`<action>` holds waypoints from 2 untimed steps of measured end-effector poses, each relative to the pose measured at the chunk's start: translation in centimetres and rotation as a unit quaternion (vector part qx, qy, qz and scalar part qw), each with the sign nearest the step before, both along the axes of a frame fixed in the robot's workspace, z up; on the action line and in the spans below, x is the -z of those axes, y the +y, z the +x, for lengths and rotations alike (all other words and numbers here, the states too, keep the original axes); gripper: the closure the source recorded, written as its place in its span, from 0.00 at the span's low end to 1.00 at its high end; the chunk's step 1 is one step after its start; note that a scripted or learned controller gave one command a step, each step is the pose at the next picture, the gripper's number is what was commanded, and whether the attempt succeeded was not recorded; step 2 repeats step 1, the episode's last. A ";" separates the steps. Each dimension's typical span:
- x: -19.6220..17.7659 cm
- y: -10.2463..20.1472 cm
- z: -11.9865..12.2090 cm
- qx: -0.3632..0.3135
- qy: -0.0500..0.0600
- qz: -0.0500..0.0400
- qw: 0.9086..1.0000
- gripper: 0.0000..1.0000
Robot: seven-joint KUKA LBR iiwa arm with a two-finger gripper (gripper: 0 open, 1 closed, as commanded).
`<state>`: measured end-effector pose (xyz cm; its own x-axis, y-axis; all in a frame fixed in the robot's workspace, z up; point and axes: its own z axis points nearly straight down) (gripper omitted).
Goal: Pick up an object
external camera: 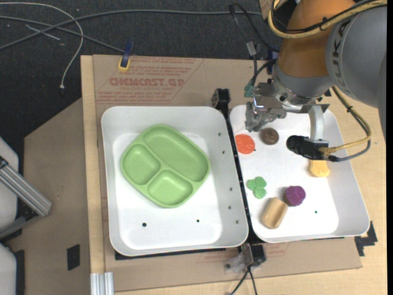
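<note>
You are looking down at two white bins sitting side by side on a cardboard-covered bench. The left bin (123, 226) is carrying a green divided plate (164, 165), lying a little toward that bin's far left part and turned at a slant. The right bin (344, 220) is holding the small objects. An orange round piece (245, 144) is lying close to its left wall, and a brown round piece (269, 136) is sitting just beside it, toward the far edge. A green leafy piece (256, 187) is resting near the left wall about midway down, a purple piece (295, 195) is lying near the bin's middle, and a tan cylinder (274, 213) is lying tilted just below them, toward the near edge. A yellow piece (319, 168) is sitting toward the right wall.

The arm is reaching over the far edge of the right bin, and its gripper (260, 123) is hanging just above the brown and orange pieces. You cannot tell how far its fingers are parted, and nothing is showing between them.
</note>
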<state>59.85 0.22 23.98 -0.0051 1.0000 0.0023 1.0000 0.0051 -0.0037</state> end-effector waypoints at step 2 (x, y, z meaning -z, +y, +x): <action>0.9 5.7 -1.7 0.000 0.000 0.000 1.000 1.00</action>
